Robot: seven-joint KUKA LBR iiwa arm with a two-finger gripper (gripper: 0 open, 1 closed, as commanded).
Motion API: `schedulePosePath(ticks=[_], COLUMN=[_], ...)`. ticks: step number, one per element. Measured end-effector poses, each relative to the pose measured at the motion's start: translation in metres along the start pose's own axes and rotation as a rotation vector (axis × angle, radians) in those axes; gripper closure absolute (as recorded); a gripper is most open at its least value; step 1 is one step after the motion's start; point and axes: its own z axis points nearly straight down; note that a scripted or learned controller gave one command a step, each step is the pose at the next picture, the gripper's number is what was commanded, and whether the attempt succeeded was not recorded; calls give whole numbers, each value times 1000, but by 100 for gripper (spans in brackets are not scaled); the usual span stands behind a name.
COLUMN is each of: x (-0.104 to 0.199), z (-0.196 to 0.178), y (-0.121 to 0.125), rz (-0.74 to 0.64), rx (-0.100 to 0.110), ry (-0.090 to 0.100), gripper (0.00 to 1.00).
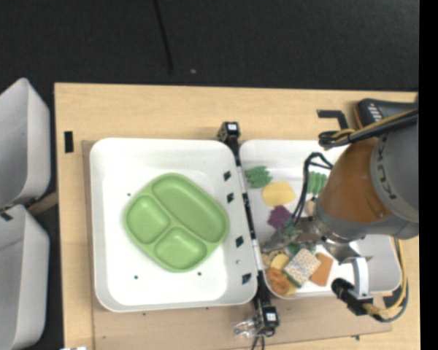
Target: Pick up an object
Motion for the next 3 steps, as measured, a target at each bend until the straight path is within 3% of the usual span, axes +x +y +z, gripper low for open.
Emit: schedulePosePath(ticks=[1,2,3], x=[-1,74,76], z=[-10,-142,-416], y=[4,1,2], rz=[5,-19,-12], rx=[-4,-6,-13], ry=[2,9,6], gripper=[100,100,100])
